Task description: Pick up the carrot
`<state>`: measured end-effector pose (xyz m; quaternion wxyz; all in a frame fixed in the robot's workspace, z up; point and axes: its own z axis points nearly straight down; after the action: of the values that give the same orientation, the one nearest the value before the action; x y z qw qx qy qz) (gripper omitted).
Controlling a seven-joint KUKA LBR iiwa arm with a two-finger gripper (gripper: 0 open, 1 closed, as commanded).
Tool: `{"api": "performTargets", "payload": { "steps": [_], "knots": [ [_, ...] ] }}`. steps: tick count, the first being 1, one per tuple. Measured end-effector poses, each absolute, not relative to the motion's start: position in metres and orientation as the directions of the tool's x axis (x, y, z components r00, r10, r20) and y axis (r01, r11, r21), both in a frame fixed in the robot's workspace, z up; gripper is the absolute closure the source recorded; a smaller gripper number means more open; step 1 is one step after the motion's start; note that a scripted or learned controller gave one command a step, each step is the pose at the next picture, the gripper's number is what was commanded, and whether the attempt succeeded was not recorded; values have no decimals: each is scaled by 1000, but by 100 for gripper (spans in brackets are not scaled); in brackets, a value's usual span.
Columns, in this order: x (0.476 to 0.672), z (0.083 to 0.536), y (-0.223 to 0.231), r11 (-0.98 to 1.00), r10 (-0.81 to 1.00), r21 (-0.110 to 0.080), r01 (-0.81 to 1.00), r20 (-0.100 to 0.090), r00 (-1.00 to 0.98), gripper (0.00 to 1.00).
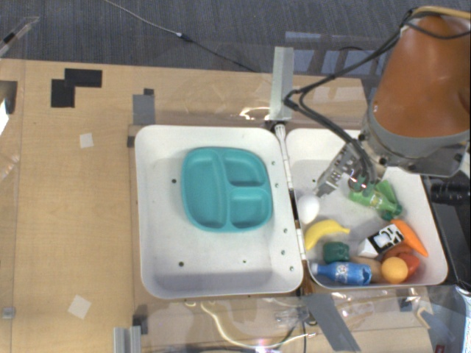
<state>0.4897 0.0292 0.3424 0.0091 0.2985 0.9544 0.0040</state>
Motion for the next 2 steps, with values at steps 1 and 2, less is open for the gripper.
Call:
{"api": "performTargets", "payload": {
  "steps": [1, 2],
  "knots": [
    [489, 339, 31, 824, 567, 7, 567, -9, -824, 0],
    [489, 339, 31, 824, 567, 7, 567, -9, -824, 0]
  ]
}}
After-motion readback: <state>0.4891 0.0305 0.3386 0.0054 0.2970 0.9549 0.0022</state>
